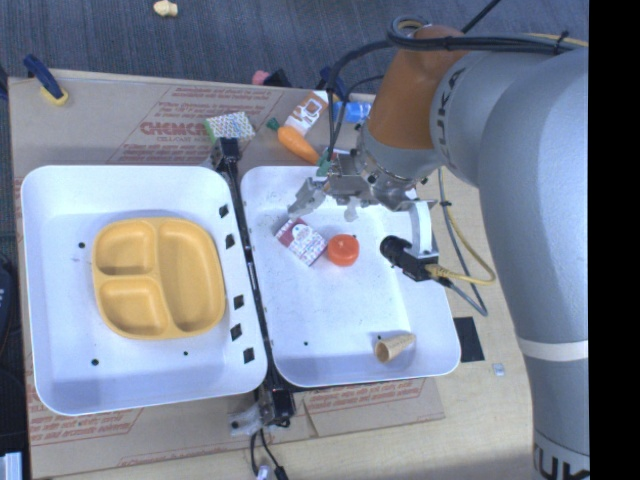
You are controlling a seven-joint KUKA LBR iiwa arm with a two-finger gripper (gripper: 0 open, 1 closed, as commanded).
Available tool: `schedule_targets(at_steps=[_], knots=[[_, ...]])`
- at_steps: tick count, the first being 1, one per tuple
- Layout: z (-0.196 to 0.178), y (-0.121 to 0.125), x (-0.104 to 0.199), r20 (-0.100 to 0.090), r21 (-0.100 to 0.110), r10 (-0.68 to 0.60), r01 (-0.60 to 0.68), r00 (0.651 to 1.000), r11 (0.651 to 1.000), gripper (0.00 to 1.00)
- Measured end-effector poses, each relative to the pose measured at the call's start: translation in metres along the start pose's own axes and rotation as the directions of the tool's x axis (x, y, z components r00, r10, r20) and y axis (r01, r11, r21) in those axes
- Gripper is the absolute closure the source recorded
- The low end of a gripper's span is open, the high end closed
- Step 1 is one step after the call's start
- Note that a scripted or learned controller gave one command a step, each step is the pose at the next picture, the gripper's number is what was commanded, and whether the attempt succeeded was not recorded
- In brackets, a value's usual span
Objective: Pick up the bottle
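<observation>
Bottle [308, 113]: white with an orange label, lying on its side on the cardboard [150, 118] that covers the table, just behind the right bin's [430, 353] far rim and outside both bins. Its long axis runs on a slant, from lower left to upper right in the view. I cannot tell which end is the cap. A carrot [298, 146] lies just beside it on the near side.

Claw [327, 205]: over the far part of the right bin, fingers spread, nothing between them, apart from the bottle.

Right bin: small red-and-white carton [300, 241] below the claw, a red round piece [343, 250] just beside the carton, and a cone [393, 346] near the front rim.

Left bin [40, 368]: yellow divided plate [158, 276].
</observation>
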State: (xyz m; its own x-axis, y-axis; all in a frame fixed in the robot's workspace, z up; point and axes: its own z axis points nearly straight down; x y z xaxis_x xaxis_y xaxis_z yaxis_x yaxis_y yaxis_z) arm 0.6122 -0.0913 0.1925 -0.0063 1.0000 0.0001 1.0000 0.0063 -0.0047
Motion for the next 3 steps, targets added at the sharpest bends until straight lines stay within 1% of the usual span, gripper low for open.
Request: schedule_targets(at_steps=[1, 2, 3], knots=[[0.095, -0.009, -0.034, -0.009, -0.009, 0.688, -0.688, 0.725, 0.725, 0.00], [0.084, -0.007, -0.032, -0.012, -0.006, 0.682, -0.682, 0.731, 0.731, 1.00], [-0.011, -0.081, -0.003, -0.002, 0.002, 0.665, -0.665, 0.747, 0.747, 1.00]])
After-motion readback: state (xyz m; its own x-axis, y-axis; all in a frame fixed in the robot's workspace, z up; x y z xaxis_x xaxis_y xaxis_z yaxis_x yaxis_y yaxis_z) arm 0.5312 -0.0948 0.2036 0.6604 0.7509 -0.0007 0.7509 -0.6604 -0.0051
